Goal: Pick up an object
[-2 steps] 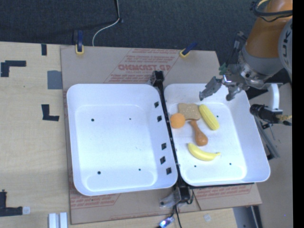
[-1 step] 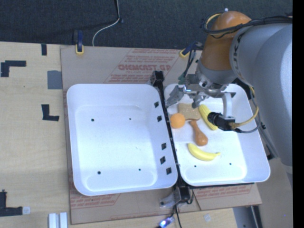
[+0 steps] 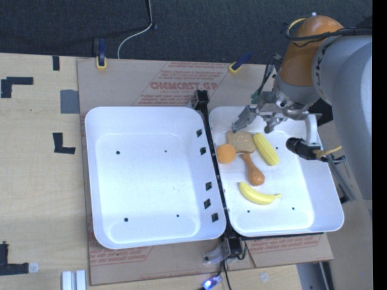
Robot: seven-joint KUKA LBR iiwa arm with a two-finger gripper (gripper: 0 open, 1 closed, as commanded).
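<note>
In the right bin (image 3: 314, 186) lie an orange ball (image 3: 225, 154), a tan bread slice (image 3: 240, 141), a yellow corn cob (image 3: 266, 148), a brown drumstick-like piece (image 3: 253, 168) and a yellow banana (image 3: 258, 194). My gripper (image 3: 259, 121) hangs over the bin's far edge, just above the bread and the corn. Its two grey fingers (image 3: 243, 119) are spread apart with nothing between them.
The left bin (image 3: 145, 174) sits beside the right one, with a black divider clip strip (image 3: 208, 162) between them. Both rest on a cardboard sheet (image 3: 175, 83). A black cable connector (image 3: 302, 148) dangles over the right bin's right side.
</note>
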